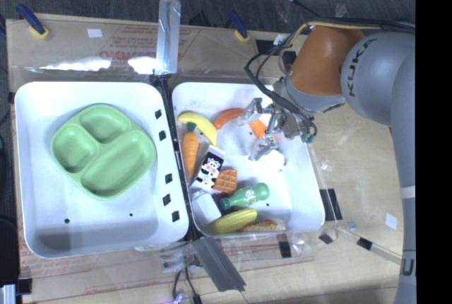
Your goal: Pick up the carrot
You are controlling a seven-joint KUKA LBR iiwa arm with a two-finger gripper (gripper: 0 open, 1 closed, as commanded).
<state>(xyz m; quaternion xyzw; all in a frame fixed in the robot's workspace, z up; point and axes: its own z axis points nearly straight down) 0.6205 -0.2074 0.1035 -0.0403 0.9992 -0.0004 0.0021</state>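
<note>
Beside a curved yellow banana (200, 125), the tapered carrot (191, 152) lies.

Carrot (191, 149) sits hard vs right bin's left wall (176, 154): banana (199, 126) touching above, cow-print carton (208, 170) just beside on the right, so side access tight, top open. Gripper (263, 131) crowds upper-mid w/ orange item (258, 127), maybe betw. fingers. Bare floor mid-right (293, 179). Left bin: green plate (104, 149) takes centre.
</note>
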